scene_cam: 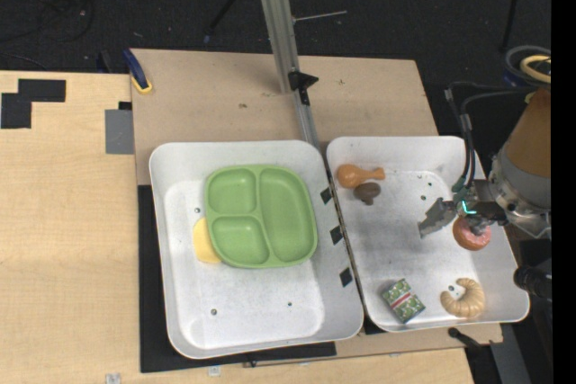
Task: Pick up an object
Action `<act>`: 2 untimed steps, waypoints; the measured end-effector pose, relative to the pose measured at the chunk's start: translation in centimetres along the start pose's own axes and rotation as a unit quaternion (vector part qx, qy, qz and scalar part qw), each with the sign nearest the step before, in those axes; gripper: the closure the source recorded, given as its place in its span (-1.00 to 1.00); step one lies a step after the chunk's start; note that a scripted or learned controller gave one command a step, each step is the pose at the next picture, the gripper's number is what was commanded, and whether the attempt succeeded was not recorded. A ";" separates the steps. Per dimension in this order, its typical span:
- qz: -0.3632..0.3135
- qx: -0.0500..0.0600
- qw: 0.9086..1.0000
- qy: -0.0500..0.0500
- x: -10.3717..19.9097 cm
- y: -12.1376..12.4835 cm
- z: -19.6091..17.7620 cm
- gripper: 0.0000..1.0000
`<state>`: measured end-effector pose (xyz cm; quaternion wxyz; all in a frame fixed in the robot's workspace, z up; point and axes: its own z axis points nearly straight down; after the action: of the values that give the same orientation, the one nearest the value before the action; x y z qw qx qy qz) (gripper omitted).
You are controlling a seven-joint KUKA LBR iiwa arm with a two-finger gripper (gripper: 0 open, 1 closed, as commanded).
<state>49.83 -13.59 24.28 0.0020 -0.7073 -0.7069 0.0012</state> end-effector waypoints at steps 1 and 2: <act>0.000 0.000 1.000 0.000 0.0 0.0 0.0 -1.00; 0.000 0.002 1.000 0.001 0.9 0.0 6.1 -1.00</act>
<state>49.85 -12.70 18.23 0.0044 -0.7071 -0.7071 0.0024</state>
